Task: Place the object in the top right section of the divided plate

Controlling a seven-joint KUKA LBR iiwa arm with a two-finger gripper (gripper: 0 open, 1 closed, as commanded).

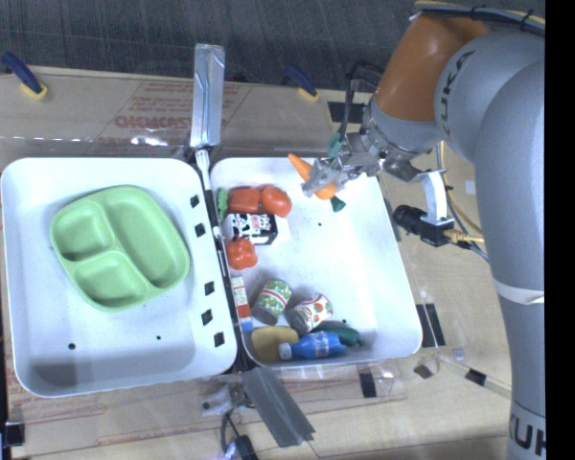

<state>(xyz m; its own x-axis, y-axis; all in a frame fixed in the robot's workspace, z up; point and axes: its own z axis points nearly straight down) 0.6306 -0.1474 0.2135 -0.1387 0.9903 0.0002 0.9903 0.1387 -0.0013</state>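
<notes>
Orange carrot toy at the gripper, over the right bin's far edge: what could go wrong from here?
1. The orange carrot toy sits at the gripper with most of its body sticking out sideways, so the hold looks partial and it may slip in transit.
2. The green divided plate lies in the left white bin; crossing the metal divider strip could knock the carrot loose.

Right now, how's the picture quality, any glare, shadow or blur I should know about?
Camera view: even overhead light; mild glare on the rim of the left bin and on the metal strip between the bins; a soft shadow in the left bin's lower left corner; the claw and the orange carrot toy beside it look slightly blurred; the green divided plate is sharp.
</notes>
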